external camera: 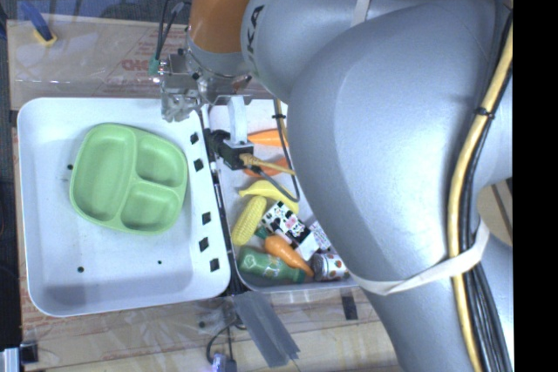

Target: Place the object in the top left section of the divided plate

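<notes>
Green divided plate point(128, 179) lay in the left white bin point(52, 274), just below and left of the hand point(179, 104), which hung over that bin's upper right corner. Whether the hand was clenched or released could not be told. Corn point(248, 219), a banana point(270, 190) and a carrot point(288, 253) lay in the right bin point(288, 286).

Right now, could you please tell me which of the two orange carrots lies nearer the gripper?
The upper carrot, close to the gripper; the lower carrot lies farther off, beside the corn and green bottle.
</notes>
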`<state>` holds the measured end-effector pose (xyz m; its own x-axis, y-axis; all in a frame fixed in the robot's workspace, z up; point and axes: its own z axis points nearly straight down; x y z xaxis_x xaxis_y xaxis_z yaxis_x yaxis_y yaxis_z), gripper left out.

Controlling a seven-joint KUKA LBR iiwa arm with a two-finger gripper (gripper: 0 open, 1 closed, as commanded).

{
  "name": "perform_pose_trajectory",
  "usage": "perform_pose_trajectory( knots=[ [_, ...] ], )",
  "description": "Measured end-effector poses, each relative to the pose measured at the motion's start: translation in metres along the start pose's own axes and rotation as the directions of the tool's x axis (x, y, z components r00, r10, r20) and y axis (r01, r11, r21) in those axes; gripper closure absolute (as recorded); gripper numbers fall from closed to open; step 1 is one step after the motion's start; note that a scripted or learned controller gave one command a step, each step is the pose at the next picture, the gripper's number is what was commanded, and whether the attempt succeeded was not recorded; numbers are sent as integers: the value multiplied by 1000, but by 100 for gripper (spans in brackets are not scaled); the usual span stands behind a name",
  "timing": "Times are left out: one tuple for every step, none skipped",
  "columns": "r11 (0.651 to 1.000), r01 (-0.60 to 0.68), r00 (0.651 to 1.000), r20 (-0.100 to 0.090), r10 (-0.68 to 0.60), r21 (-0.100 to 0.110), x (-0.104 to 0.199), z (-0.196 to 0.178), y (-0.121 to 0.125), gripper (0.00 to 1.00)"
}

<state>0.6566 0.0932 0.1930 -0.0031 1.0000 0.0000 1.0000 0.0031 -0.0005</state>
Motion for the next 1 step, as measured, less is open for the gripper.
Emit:
perform_pose_trajectory(
  knots=[
    [983,182,983,0,-182,4,-20,2,-99,100]
  ],
)
